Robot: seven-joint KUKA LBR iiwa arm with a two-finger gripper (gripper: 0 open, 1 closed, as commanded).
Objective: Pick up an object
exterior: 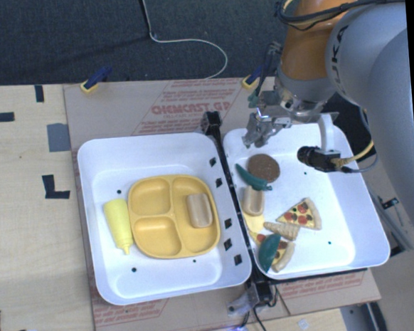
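Hand: hand (260, 132) hangs over the upper left part of the right bin (349, 246), just above the brown disc; whether its fingers are parted or closed cannot be told, and nothing shows between them.
Arm: one grey arm (368, 34) with an orange band (311, 31), reaching in from the upper right of the frame.
Bins: two white bins side by side on the counter (27, 232); the left bin (109, 276) sits at centre-left.
Left bin contents, three things: one yellow divided plate (162, 229), one tan block (199, 210) lying in the plate's right compartment, one yellow bottle (118, 224) just beside the plate's left edge.
Right bin contents, counted: one brown disc (264, 167) near the upper left; one dark green piece (253, 179) touching the disc's lower left; one tan cylinder (252, 200) below it; one pizza slice (301, 215) at centre; a cluster of small pieces (274, 247) at the lower left, count unclear.
Cardboard: one sheet (181, 106) under both bins.
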